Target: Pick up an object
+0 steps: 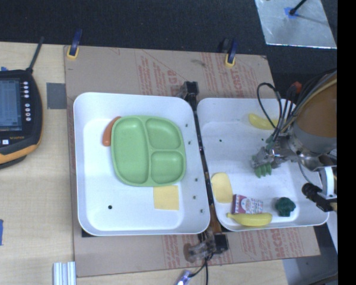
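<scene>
A small green ridged object (263, 170) is sitting in the right shallow white bin (225, 114), right at the tip of the metal two-finger gripper (266, 161); whether it is caught between them cannot be told, nor whether they are apart or together. The grey arm with the orange band (320, 114) is reaching in from the right, black cables (273, 108) looping over it.

In the same bin a pale yellow piece (259, 121) is lying near the far wall, a pale yellow oval piece (221, 187) is resting by the left wall, and along the near wall a small red and white carton (247, 205) is lying just above a yellow banana (250, 219), with a dark green lump (285, 206) beside them. The carton's print is too small to read.

The left shallow white bin (89, 218) is holding a light green three-compartment plate (147, 150), an orange-red sausage shape (108, 132) touching the plate's left edge, and a flat pale yellow square (167, 198) just below the plate.

Both bins are sitting on a brown cardboard sheet (142, 70) printed with faint red lettering that cannot be read, clamped at its far edge by two blue and yellow clips (75, 44). The sheet is lying on a light wooden bench (24, 218), where an orange and black handheld control pendant with a screen (12, 114) is resting at the left. Dark floor (136, 10) is showing beyond.
</scene>
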`<state>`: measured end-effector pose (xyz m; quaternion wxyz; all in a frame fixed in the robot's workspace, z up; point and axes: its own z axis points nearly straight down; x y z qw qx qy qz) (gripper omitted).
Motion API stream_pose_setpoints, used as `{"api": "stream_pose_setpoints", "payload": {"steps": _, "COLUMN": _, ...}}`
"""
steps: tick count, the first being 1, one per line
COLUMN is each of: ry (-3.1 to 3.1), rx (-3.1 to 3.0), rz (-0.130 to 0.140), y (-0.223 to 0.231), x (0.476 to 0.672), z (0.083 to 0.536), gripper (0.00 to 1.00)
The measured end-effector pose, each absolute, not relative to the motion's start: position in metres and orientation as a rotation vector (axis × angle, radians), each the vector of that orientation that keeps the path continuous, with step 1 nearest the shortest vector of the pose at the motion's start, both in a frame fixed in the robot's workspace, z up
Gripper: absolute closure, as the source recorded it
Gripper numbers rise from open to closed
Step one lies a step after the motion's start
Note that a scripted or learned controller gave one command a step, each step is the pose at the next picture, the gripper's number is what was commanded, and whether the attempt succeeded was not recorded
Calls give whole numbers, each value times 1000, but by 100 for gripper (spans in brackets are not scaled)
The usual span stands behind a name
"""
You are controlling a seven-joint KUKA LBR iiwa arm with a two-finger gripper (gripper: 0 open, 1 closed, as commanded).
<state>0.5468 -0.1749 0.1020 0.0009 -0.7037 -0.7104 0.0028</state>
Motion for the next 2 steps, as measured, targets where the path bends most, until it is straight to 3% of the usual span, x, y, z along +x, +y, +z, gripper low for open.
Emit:
{"api": "stream_pose_setpoints", "payload": {"steps": 1, "ry": -2226, "rx": -2216, "rz": 1, "y": -138, "x": 624, "z": 199, "gripper": 100}}
{"api": "stream_pose_setpoints", "payload": {"steps": 2, "ry": -2224, "rx": -2216, "rz": 2, "y": -68, "x": 612, "z": 234, "gripper": 100}}
